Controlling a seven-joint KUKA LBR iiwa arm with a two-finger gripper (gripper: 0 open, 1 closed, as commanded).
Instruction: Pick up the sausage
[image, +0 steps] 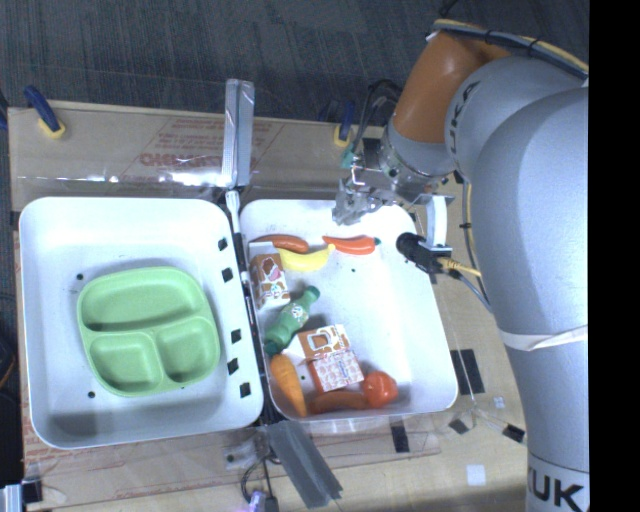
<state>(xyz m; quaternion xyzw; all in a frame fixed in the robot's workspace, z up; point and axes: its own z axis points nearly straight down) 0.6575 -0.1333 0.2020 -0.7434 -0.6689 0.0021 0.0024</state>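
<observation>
Sausages lie at the far end of the right bin (425, 330), the landmark of this table (120, 140) scene. One sausage (290, 243), reddish-brown, rests near that bin's far left corner, touching the end of a yellow banana (308, 260). A second, orange-red sausage (351, 243) sits just beside the banana's other tip, nearer the middle of the far wall.

Above the bin's far rim hangs the pincer (352, 207), its metal tip just beyond the orange-red sausage and apart from it; nothing is seen between its fingers, and whether they stand wide or narrow cannot be told from this angle.

Along the bin's left wall lies a small brown-and-white packet (269, 279), then a green bottle (291, 319) tilted toward the centre. At the near end a carton (331, 357) with an orange label lies flat, with a carrot (287, 385) to its left and a red tomato (379, 388) at its right corner.

Left of this bin, the second bin (50, 300) carries a green divided plate (150, 329).
</observation>
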